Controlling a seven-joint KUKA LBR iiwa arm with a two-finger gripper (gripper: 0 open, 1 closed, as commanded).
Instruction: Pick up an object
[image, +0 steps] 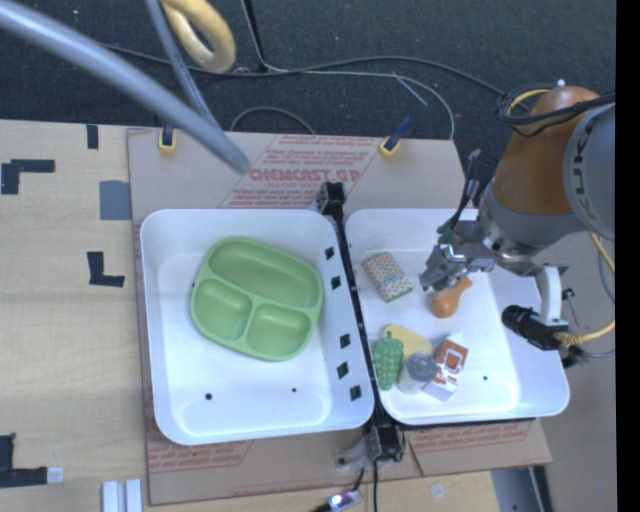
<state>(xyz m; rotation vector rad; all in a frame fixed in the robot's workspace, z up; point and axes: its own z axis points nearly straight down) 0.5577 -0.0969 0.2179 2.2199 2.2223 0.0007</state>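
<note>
My gripper (447, 268) hangs over the right bin (520, 400), just above an orange pear-shaped object (450, 297) that lies right below its fingertips. Whether that orange object is held is unclear. A speckled tan block (386, 275) lies to the gripper's left. Nearer the front sit a green bumpy object (387, 361), a yellow piece (408, 338), a grey round piece (421, 368) and an orange-and-white packet (449, 363).
The left bin (170, 400) holds a green divided plate (257, 298). A black divider (345, 300) runs between the bins. A black fitting on the arm (532, 326) overhangs the right bin's right side. Cables run behind the bins.
</note>
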